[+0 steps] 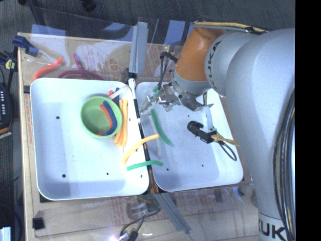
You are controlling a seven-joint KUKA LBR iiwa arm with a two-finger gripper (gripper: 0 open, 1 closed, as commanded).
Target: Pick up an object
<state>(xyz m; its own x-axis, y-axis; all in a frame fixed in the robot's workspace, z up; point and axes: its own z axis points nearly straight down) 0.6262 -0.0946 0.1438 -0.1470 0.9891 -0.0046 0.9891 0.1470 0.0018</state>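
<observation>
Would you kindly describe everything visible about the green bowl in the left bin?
The green bowl is round, light green and looks like plastic, with a thick rim. It sits upright, open side up, in the upper right part of the left bin. Inside it lie curved strips, one blue, one red and one orange. Orange and yellow strips lie in the bin against its right side. The gripper is apart from it, over the right bin.
</observation>
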